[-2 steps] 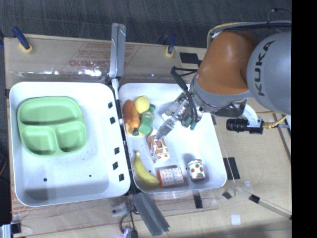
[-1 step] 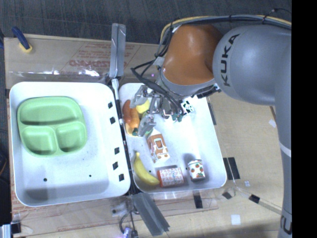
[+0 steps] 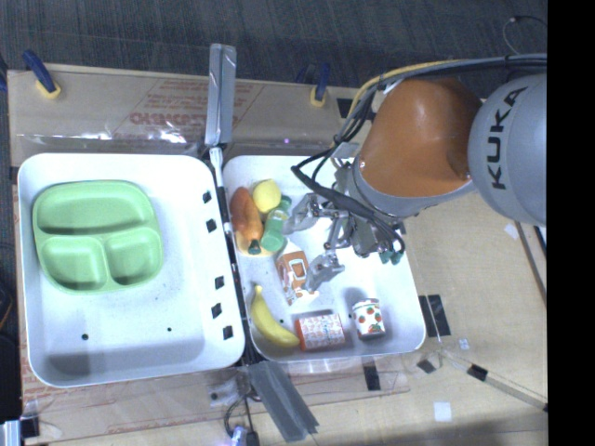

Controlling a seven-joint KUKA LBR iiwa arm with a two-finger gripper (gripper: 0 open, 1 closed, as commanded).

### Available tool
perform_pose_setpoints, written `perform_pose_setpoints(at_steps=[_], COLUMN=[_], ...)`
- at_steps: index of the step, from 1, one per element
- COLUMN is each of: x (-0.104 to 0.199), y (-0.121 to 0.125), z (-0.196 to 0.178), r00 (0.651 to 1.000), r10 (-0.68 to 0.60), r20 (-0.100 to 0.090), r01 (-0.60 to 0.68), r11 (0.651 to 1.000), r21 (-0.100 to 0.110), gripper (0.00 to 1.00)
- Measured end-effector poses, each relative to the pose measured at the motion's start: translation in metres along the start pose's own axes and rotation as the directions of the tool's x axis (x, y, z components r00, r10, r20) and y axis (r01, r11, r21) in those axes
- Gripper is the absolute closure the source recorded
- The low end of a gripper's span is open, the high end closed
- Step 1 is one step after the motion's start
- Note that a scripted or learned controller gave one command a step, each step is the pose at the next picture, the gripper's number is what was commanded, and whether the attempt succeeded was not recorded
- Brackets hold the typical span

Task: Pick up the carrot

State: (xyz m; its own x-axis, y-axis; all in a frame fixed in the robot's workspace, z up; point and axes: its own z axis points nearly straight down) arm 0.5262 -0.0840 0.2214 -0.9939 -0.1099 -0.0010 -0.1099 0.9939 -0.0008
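Clutter is the main hazard, and it is met first at the near edge of the right bin (image 3: 409, 337). At about six o'clock in that bin a banana (image 3: 270, 321), a small red box (image 3: 319, 330) and a white cup (image 3: 368, 317) with red marks are seen lying close together. Just beyond them, near the middle, an orange-and-white carton (image 3: 294, 274) is seen, with the jaws (image 3: 327, 269) hanging right beside it at its three o'clock side. Whether the jaws are released or clenched cannot be told; nothing is seen between them.

Farther on, at about ten o'clock in the bin, the carrot (image 3: 245, 215) is found against the left wall. It is crowded: a lemon (image 3: 267, 195) is touching it at its upper right and a green bottle (image 3: 273, 231) is pressed against its lower right.

Several failures are judged likely. The carton could be clipped or dragged if the jaws are carried across low. The bottle or the lemon could be caught instead of the carrot, since little room is left on that side. The wall could be struck by the outer finger, as the carrot is tucked so near it. A shallow grip on the tapered body could let it slip.

Farthest off, in the left bin (image 3: 37, 342), a green divided tray (image 3: 96, 235) is seen, well apart from all this.
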Motion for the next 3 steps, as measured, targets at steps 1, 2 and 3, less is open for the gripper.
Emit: perform_pose_setpoints(at_steps=[1,2,3], x=[-0.047,-0.024,-0.097], y=[0.059,-0.022,-0.034], z=[0.029,0.071,0.117], r00=[0.98,0.996,0.989], r10=[-0.201,-0.092,0.145], r20=[0.001,-0.001,-0.008], r01=[0.201,0.092,-0.145], r11=[0.98,0.996,0.989], r21=[-0.001,-0.001,-0.001], gripper=[0.0,0.0,0.0])
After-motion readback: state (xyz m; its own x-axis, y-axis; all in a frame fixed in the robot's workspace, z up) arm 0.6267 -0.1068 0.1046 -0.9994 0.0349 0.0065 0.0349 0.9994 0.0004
